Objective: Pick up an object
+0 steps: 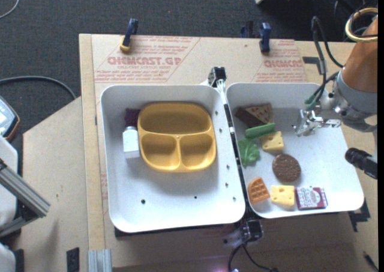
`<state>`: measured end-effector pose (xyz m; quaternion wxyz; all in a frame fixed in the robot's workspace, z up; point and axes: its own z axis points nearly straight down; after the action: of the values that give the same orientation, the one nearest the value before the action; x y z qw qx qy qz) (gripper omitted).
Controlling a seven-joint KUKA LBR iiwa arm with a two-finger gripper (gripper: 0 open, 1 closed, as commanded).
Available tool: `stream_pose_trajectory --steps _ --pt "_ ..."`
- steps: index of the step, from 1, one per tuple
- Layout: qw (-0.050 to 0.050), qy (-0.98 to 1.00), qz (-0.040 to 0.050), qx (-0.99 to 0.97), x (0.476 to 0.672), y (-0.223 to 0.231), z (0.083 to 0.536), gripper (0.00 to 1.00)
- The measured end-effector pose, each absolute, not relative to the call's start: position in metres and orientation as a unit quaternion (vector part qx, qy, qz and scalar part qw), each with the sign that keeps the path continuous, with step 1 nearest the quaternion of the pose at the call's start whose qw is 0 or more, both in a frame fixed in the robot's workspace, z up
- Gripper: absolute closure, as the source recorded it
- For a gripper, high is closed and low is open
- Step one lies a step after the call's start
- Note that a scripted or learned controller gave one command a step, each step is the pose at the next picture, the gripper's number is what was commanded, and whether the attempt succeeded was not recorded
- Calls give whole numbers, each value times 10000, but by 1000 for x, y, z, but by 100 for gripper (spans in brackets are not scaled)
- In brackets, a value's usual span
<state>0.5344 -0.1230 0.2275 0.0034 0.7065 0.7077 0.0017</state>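
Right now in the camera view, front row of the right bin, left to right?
Waffle piece → cheese cube → red-and-white packet. The pincer hovers farther back, above the bin floor.

- Yellow divided tray (176,137) is sitting in the white left bin (114,163).
- Beside the tray, a white bottle (131,142) is lying.
- Right of the tray, green leaf (249,151), brown cookie (286,168) and orange waffle (258,190) are showing.
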Motion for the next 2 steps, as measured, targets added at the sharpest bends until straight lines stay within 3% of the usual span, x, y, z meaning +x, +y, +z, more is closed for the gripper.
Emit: stream_pose_trajectory --steps 2 --pt "-25 7090 -5 7052 514 -20 229 100"
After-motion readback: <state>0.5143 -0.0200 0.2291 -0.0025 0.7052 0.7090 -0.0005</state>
